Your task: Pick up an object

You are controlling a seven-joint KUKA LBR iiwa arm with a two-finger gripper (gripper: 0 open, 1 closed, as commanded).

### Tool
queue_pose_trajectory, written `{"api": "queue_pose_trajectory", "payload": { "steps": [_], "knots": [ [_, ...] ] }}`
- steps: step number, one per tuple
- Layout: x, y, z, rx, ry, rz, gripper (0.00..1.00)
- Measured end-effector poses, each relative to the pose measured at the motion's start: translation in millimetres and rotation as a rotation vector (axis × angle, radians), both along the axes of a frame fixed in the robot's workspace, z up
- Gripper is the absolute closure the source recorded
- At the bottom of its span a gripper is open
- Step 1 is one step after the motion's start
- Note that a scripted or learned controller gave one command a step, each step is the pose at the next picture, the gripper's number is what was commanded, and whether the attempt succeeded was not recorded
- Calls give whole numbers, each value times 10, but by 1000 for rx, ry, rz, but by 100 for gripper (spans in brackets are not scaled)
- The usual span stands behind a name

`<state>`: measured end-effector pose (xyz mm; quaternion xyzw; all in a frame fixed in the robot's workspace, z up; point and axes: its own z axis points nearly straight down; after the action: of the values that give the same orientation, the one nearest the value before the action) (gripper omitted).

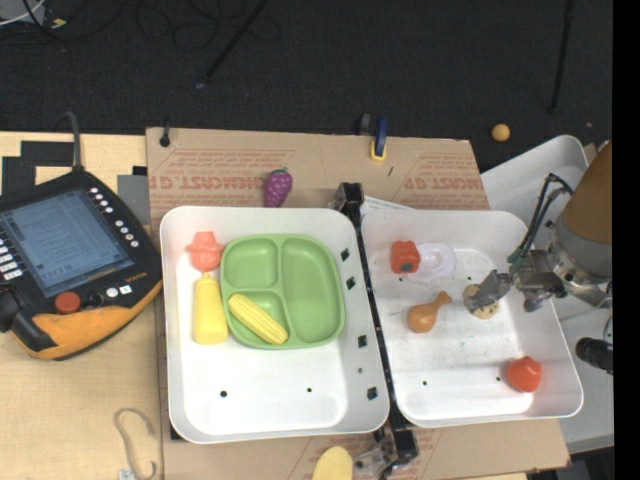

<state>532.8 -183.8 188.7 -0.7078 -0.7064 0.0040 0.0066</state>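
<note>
The hand is seen over the right bin, near the middle of its right half, reached in from the bin's right edge. Its dark fingers are lowered onto a small pale, speckled object, but whether they are spread or pressed together cannot be told, and no grip on the object can be confirmed.

Just beside that object, toward the bin's centre, a toy chicken drumstick is laid. Near the bin's far edge an orange-red toy is placed touching a clear plastic piece. A red round toy is found near the bin's near right corner.

In the left bin a green divided plate is set, with a toy corn cob lying in its near left compartment. A yellow bottle is stood along the plate's left side, with a pink toy beyond it. A teach pendant is rested on the table at its left edge.
</note>
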Motion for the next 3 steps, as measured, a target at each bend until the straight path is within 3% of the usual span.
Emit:
{"api": "queue_pose_trajectory", "payload": {
  "steps": [1,3],
  "knots": [
    [31,-6,72,-4,-14,2,0],
    [-31,62,-1024,0,-8,5,0]
  ]
}}
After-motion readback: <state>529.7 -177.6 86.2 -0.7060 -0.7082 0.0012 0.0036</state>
